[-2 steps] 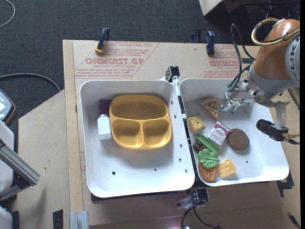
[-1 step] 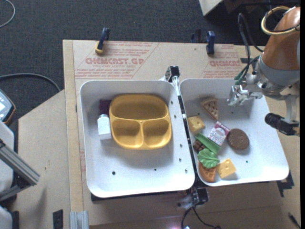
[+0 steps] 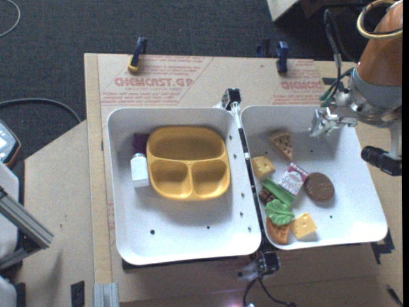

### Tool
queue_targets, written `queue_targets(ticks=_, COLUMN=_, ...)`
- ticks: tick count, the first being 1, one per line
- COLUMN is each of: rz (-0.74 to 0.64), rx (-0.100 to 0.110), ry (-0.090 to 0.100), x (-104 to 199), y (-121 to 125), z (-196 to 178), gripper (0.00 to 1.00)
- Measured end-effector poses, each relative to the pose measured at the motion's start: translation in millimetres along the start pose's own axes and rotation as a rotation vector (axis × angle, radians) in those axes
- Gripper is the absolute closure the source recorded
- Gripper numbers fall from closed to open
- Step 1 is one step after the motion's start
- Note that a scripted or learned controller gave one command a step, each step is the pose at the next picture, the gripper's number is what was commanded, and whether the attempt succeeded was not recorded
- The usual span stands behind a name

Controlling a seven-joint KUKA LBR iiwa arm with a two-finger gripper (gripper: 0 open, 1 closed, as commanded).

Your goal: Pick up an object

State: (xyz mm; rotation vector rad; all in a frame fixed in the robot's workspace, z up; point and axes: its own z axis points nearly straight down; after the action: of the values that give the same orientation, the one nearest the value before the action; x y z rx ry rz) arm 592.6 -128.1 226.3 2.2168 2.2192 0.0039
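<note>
Roughly, by size: the table (image 3: 96, 171) carries two white bins, and the divided yellow tray (image 3: 188, 162) in the left bin (image 3: 121, 222) is the biggest item. It looks like stiff, light plastic, too wide for a two-finger pinch except on its rim. Landmark for the rest is the brown round cookie (image 3: 319, 187) in the right bin (image 3: 364, 222).

- Gripper (image 3: 319, 125): up and slightly right of the cookie, over the bin's far side, nothing between the fingers. Can't tell whether they're spread or closed at this resolution.
- Cookie: flat disc, probably rigid toy plastic, light. Low profile, so pinch across the edge.
- Green leafy piece (image 3: 278, 210): down-left of the cookie, on top of an orange item (image 3: 278, 233). Possibly soft; stacked, so awkward.
- Small carton (image 3: 291, 179), red and white: just left of the cookie. Boxy with parallel faces, best grasp candidate. Its print is unreadable.
- Cheese wedge (image 3: 304, 226): below the cookie, slightly left. Blocky, light.
- Second cheese block (image 3: 262, 166): further left.
- Pizza-like slice (image 3: 282, 143): up-left, nearest the gripper.
- White bottle (image 3: 139, 170): far left, beside the tray.

Writing: the board under the bins reads "CHEMCAST GP" in red, repeated.
</note>
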Motion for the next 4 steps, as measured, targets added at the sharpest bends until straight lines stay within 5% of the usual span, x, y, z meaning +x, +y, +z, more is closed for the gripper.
queue_targets(ticks=4, rz=-0.003, rx=0.003, ry=0.002, x=196.1, y=17.8, z=-6.0, gripper=1.00)
